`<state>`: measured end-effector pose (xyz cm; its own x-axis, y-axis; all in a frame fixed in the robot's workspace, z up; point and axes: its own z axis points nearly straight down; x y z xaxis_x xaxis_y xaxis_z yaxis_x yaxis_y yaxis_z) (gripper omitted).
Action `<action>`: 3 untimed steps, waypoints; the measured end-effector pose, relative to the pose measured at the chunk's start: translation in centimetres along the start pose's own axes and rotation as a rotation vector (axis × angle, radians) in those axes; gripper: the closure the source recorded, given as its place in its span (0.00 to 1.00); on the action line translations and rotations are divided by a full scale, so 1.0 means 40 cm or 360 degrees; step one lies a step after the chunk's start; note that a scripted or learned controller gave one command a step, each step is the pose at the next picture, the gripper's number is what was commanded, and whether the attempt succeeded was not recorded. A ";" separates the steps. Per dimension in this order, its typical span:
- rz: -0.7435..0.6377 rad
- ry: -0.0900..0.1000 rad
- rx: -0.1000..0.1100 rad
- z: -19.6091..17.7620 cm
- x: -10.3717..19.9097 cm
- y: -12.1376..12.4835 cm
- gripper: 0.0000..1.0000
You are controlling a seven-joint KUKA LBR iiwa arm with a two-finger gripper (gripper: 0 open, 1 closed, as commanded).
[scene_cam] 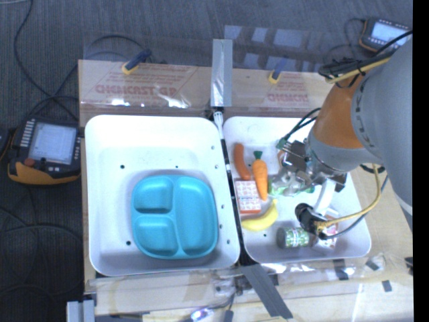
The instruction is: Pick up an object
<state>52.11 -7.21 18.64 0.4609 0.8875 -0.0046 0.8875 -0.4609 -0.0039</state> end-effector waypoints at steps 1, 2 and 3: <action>0.0000 0.0000 0.0000 0.000 0.000 0.000 0.00; -0.0258 0.0005 -0.0029 0.242 -0.065 0.077 0.00; -0.0620 -0.0001 -0.0002 0.208 -0.007 0.124 0.00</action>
<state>56.35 -9.76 10.29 0.0894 0.9960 -0.0037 0.9960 -0.0894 -0.0045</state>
